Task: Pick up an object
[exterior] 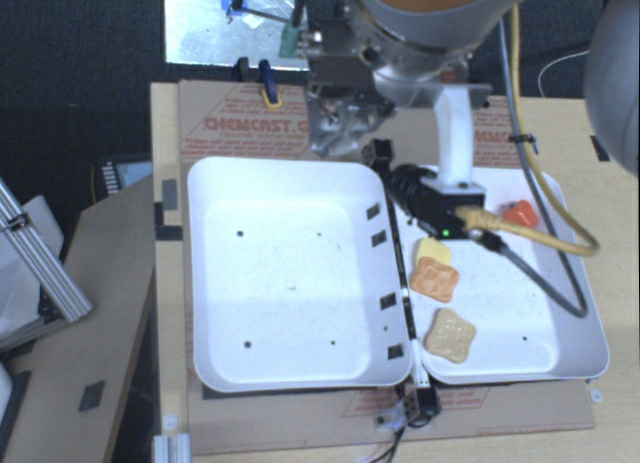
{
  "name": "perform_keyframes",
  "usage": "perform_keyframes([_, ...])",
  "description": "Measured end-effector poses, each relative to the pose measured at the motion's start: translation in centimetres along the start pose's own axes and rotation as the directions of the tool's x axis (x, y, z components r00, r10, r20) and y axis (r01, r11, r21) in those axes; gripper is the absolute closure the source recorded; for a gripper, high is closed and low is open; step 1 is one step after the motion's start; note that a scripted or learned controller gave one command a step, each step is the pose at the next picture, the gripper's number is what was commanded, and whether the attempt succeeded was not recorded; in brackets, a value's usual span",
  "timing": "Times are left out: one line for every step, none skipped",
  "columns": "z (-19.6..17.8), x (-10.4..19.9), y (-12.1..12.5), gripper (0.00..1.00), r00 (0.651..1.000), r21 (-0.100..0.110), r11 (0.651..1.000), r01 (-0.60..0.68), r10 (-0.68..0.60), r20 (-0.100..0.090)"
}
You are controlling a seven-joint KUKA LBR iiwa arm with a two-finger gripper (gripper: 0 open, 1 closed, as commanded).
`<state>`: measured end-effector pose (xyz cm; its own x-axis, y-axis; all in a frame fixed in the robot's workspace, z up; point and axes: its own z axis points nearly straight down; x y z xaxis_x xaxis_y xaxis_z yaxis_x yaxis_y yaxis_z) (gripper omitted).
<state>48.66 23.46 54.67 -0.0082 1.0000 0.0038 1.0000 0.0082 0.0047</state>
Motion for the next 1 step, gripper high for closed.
perform_keyframes([0.05, -0.01, -0.01, 0.00, 1.000, 0.001, 1.000, 0.001, -0.001, 0.001])
